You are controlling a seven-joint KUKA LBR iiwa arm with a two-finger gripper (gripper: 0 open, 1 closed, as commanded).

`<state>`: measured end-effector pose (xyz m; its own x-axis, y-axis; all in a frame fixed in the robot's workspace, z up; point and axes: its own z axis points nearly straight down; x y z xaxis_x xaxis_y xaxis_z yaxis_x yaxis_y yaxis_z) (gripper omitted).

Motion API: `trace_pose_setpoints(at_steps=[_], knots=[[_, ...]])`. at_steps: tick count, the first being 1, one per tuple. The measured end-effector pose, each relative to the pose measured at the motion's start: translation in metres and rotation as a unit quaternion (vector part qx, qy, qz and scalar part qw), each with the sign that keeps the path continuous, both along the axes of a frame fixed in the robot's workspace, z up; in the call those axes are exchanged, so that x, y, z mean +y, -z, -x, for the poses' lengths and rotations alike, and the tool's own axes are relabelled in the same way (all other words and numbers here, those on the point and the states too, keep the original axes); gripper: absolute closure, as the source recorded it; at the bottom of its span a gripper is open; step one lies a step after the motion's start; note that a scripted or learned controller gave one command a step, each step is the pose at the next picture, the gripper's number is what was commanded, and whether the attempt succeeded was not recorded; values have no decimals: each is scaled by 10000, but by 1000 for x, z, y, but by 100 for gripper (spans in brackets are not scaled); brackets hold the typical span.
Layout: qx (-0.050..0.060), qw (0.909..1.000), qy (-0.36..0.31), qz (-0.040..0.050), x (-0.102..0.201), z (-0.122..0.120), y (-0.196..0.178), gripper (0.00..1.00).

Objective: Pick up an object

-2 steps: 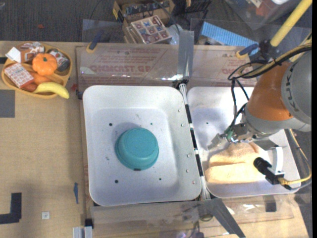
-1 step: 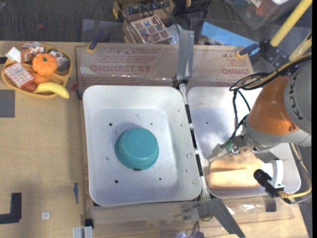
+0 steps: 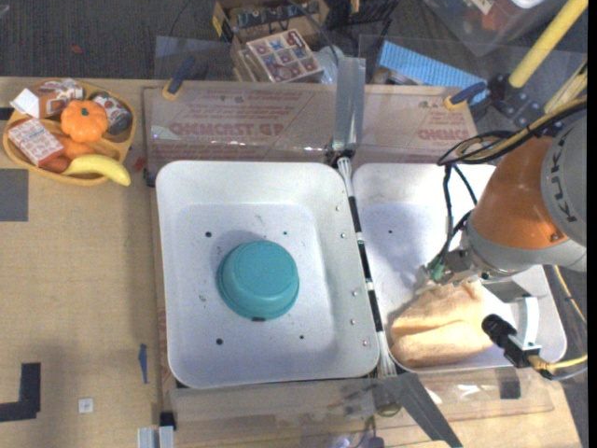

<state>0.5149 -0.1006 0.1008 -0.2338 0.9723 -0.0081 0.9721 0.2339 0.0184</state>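
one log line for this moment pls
arm: low over right bin | gripper: at top edge of tan object, grasp unconfirmed | left bin: teal bowl upside down, untouched

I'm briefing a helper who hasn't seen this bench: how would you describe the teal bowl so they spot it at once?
Find the two white bins side by side and take the left bin, away from the arm. The teal bowl sits upside down near its middle. It is round and blue-green, unlike the pale tan bread-like object in the right bin beside the hand.
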Motion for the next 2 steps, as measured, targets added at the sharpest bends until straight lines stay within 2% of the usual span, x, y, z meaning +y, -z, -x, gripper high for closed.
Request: trace_pose_setpoints(at_steps=[1, 2], knots=[[5, 10000, 2, -2, 0, 0, 0, 0], [47, 9995, 308, -14, -48, 29, 12, 0]])
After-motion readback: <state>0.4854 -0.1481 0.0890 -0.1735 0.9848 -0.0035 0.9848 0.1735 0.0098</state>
